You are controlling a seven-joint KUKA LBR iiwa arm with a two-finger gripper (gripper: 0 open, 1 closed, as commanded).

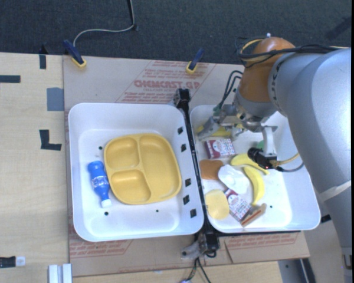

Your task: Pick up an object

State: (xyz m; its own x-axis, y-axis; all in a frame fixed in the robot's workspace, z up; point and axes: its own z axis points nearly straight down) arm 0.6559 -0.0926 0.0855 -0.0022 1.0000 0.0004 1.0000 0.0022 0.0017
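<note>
The red-and-white packet (220, 148) is lying at the back of the right bin (295, 208), just beside the banana (253, 173), and the gripper (224, 122), finger state unreadable, is needing a centred descent clear of neighbours.

It looks like a robotics lab: a wooden surface (23, 158) covered with clamped cardboard (153, 84), 2 white bins (76, 175) of toy food, black tape marks (47, 139), and a trailing cable (115, 28).
</note>
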